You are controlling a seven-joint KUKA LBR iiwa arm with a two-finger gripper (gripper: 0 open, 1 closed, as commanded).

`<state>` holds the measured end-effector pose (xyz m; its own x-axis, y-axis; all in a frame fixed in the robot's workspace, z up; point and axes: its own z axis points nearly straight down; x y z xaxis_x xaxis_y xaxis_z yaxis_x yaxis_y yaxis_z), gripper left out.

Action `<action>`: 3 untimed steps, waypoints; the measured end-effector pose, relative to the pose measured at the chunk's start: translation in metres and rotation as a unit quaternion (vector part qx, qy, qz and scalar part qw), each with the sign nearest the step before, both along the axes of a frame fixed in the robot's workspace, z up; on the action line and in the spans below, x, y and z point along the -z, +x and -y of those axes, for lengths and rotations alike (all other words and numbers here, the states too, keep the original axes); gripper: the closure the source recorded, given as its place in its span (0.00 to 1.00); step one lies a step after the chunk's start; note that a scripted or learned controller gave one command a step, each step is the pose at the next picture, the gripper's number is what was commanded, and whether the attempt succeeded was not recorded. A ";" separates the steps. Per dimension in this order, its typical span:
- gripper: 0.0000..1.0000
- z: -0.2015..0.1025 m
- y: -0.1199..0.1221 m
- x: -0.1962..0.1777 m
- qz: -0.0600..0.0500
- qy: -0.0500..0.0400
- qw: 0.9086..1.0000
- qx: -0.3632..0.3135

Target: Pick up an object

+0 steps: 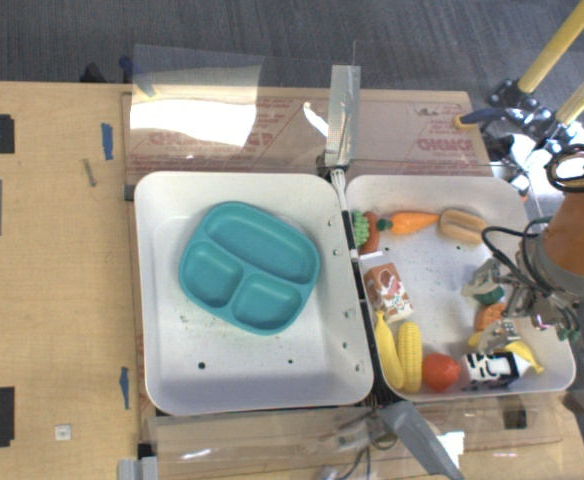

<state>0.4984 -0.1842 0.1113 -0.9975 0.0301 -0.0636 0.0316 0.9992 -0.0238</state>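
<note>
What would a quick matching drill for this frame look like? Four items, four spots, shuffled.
Items:
1. teal plate
2. carrot
3. tomato
4. snack packet

Spots:
A. far edge of the right bin, next to the bread roll
B. near edge of the right bin, right of the corn cob
C. middle of the left bin
D. right bin, close to the divider, above the banana

Pairs: 1-C, 2-A, 3-B, 4-D
</note>
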 end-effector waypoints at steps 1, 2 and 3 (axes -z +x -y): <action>0.00 -0.007 0.000 0.000 0.001 -0.002 1.000 0.003; 0.00 -0.024 -0.006 0.016 -0.010 0.008 1.000 0.016; 0.00 0.002 -0.004 0.016 -0.008 0.002 0.992 -0.126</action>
